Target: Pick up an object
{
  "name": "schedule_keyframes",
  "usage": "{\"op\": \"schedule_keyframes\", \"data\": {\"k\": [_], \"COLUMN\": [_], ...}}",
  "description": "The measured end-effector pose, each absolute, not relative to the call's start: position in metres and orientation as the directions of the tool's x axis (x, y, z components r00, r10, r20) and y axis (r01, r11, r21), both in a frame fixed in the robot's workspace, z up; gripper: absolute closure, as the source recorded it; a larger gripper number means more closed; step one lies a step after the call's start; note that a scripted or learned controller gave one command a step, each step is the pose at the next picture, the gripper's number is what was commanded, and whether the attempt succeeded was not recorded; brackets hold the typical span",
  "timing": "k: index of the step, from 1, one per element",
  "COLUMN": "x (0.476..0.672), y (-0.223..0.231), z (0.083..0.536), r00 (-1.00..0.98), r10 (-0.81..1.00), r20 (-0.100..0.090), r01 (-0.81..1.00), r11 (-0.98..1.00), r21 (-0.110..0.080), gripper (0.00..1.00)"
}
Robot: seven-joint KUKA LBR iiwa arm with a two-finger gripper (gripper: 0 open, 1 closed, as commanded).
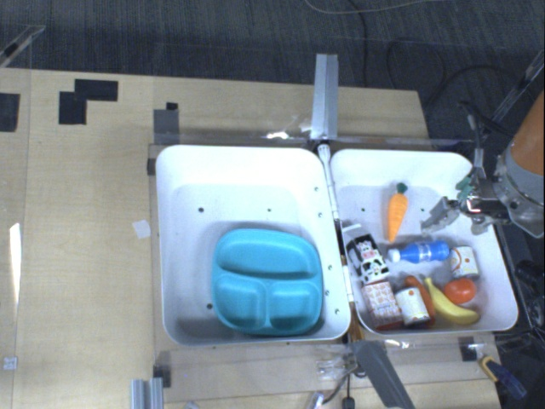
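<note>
- White plastic makes the 2 bins on the wooden bench; the left bin [183, 228] and the right bin [366, 177] sit side by side, touching along a middle wall.
- Left bin: a blue tray [267, 281] with 3 compartments lies flat in its near part.
- Right bin: an orange carrot [396, 212] with a green top lies near the centre, apart from the other things.
- Just below the carrot a bottle [419, 253] with a blue label lies on its side.
- Left of the bottle, near the middle wall, is a small black and white cow [368, 261], and a red box [380, 301] lies below it.
- A yellow banana [450, 305] lies at the near edge, with a red tomato [460, 290] just beside it and a small can [411, 306] on its left.
- The gripper [447, 210] comes in from the right and hangs over the right bin, to the right of the carrot and above the bottle.
- Its fingers look spread apart, with nothing between them.
</note>
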State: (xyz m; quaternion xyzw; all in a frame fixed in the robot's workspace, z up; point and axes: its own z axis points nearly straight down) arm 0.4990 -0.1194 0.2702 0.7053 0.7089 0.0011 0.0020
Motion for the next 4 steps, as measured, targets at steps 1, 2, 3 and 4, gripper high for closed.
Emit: {"op": "schedule_keyframes", "data": {"k": [1, 2, 3, 4], "x": [0.545, 0.497, 0.577, 0.579], "y": [-0.125, -0.113, -0.159, -0.157], "z": [0.161, 0.114, 0.089, 0.101], "r00": [0.218, 0.147, 0.111, 0.108], "r10": [0.976, 0.989, 0.994, 0.994], "r20": [0.001, 0.000, -0.001, 0.001], "r01": [0.976, 0.989, 0.994, 0.994], "r11": [-0.218, -0.147, -0.111, -0.108], "r21": [0.001, 0.005, 0.014, 0.019], "gripper": [0.00, 0.00, 0.00, 1.00]}}
